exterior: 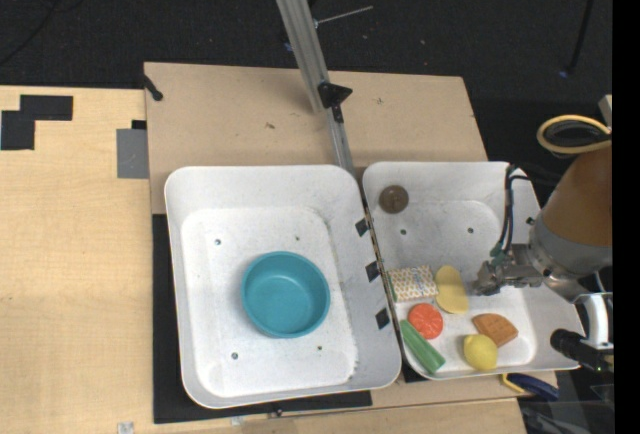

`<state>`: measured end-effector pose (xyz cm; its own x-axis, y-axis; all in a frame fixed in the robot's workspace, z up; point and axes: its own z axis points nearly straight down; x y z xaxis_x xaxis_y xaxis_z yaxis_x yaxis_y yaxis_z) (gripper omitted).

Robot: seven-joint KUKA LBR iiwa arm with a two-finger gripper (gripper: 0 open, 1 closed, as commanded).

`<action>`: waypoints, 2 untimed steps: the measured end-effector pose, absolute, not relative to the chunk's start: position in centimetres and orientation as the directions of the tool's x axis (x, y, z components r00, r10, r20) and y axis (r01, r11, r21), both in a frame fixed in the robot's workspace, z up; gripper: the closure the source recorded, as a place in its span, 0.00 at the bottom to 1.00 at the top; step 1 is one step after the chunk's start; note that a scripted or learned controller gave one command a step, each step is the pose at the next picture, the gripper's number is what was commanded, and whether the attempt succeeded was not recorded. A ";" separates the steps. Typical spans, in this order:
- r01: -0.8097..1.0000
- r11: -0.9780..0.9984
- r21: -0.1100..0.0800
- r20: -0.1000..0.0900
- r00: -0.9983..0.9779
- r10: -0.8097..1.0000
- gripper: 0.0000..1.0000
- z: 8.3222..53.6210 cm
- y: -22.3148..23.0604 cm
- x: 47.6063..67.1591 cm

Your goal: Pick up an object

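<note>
Over the right bin [440, 184], near its right-hand wall, we are hanging the gripper [492, 277] low above the white floor, and from this slanted view we cannot tell how it is set, because the dark tip is too small and blurred to read. Nothing is showing in its grasp, so we are counting the pick as not yet made.

Just beside the tip, toward the middle of the bin, a pale yellow piece [451, 295] is lying, and it is looking like the nearest candidate. Close below the tip an orange-brown piece [495, 327] is resting on the floor. Further out, a red round object [426, 320] is sitting just beside a green stick-shaped object [423, 347], a yellow lemon-like object [481, 352] is lying near the front edge, and a patterned sponge-like square [411, 280] is lying just beside the divider. A brown disc [393, 199] is sitting well apart, near the far wall.

To do this step well, we are judging that we should centre over one item alone, the pale yellow piece most likely, and come straight down so that neighbours are not being nudged aside. Rounded pieces may be rolling off, so a squeeze across the narrow width seems wisest.

In the left bin [200, 192], a teal bowl [286, 294] is sitting by itself.
</note>
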<state>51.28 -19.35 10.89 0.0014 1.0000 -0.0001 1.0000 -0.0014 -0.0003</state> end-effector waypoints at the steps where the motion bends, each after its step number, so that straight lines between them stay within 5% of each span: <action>1: 1.000 0.001 0.004 -0.001 -0.001 1.000 1.00 16.1 -19.1 52.3; 2: 1.000 0.000 0.003 -0.001 0.000 1.000 1.00 21.3 -19.1 52.4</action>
